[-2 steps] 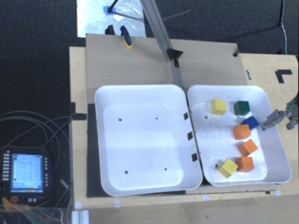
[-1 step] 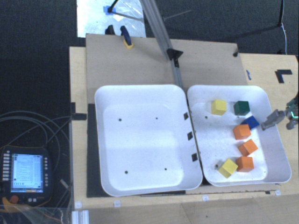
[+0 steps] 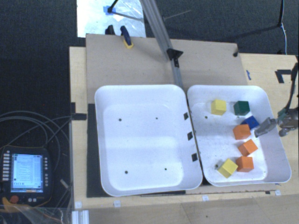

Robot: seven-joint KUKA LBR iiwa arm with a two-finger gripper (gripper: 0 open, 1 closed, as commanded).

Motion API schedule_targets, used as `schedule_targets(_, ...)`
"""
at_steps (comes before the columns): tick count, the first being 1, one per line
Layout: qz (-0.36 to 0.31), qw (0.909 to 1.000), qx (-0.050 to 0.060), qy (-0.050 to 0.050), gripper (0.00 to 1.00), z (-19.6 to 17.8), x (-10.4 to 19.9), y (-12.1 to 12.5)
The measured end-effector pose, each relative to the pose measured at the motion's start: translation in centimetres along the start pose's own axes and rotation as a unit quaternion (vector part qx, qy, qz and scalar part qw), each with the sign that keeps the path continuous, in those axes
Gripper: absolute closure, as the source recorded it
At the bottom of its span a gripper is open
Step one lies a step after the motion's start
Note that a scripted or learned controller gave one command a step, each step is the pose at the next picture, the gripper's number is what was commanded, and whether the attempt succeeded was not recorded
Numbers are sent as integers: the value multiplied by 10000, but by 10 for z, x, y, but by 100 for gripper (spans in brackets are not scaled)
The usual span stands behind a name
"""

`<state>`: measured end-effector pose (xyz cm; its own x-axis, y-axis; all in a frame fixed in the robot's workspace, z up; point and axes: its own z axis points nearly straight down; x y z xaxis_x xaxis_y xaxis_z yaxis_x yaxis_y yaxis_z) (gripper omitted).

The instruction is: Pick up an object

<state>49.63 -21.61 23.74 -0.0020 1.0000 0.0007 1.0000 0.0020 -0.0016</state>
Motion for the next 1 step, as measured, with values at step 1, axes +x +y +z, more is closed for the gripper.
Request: schedule_targets(1, -1, 10000, 10, 4, 0, 61, 0, 4)
